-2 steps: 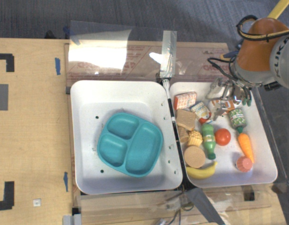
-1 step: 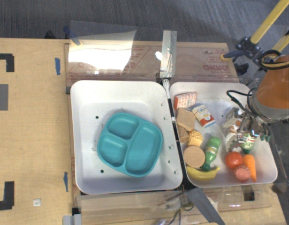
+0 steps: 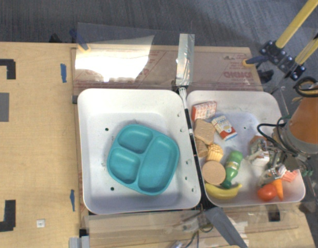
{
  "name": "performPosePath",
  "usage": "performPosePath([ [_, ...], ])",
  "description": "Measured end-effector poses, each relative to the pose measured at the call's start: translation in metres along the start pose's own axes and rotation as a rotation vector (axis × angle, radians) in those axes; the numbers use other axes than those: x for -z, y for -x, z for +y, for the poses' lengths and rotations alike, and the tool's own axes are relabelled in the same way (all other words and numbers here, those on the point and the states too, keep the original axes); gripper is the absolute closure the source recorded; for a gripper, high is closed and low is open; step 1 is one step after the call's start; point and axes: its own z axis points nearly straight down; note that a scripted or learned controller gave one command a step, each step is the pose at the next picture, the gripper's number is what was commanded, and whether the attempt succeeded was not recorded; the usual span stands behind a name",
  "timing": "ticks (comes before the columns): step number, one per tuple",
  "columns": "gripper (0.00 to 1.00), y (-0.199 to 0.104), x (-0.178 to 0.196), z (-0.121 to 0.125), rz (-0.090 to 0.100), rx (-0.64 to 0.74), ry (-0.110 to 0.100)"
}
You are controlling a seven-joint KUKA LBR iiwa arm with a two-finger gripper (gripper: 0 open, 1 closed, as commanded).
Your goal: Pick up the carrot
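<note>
Bins [image 3: 92,138]: two; carrot [image 3: 278,186]: one, right bin; tool [image 3: 275,161] above it, grip indiscernible.

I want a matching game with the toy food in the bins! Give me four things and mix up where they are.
Things:
1. teal plate
2. banana
3. carrot
4. juice box

Places:
A. near the back of the right bin, beside the red and white carton
B. front right corner of the right bin, next to the tomato
C. alone in the left bin
D. front edge of the right bin, below the green bottle

Right pairs: 1-C, 2-D, 3-B, 4-A
</note>
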Motion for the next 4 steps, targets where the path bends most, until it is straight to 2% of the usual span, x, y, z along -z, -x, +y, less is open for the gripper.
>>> performPosePath([
  [1,0.00,0.009,0.000,0.105,0.010,-0.137,0.008],
  [2,0.00,0.028,-0.003,0.020,0.011,0.077,0.004],
  [3,0.00,0.001,0.005,-0.007,-0.029,0.247,0.007],
  [4,0.00,-0.002,0.005,-0.017,-0.023,0.091,-0.003],
])
